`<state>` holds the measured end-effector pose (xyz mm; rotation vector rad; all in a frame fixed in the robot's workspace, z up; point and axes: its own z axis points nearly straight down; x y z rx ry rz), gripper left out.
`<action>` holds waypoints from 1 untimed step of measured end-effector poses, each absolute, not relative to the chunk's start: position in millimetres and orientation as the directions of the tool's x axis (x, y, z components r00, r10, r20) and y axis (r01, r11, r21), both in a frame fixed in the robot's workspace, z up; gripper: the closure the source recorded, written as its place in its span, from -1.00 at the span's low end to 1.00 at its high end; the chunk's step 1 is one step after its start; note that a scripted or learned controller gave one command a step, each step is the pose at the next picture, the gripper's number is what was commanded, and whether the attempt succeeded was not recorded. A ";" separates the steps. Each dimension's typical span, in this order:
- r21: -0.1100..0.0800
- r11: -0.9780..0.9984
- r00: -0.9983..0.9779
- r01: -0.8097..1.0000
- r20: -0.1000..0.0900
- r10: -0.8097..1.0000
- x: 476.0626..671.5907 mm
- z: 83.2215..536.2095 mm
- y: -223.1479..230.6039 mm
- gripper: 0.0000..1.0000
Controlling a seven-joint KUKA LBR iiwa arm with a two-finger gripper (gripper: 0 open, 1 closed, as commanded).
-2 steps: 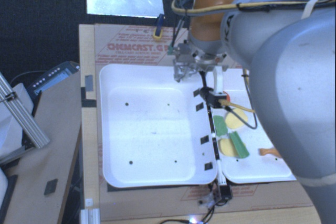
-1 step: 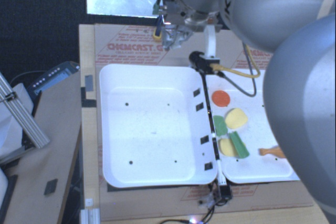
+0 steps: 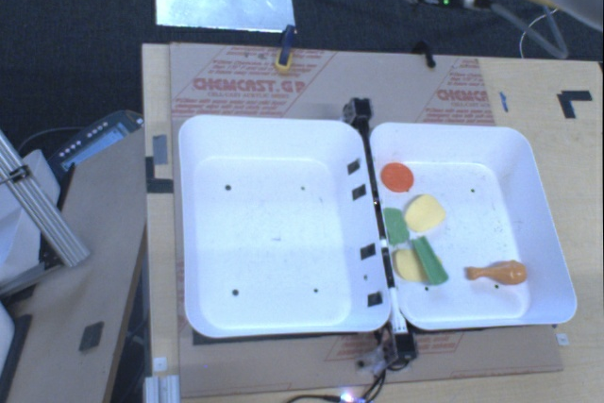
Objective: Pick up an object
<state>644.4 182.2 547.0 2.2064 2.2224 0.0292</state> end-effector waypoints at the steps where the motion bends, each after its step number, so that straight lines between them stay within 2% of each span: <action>1: -0.012 0.007 -0.007 1.000 -0.002 1.000 667.3 323.0 236.0 1.00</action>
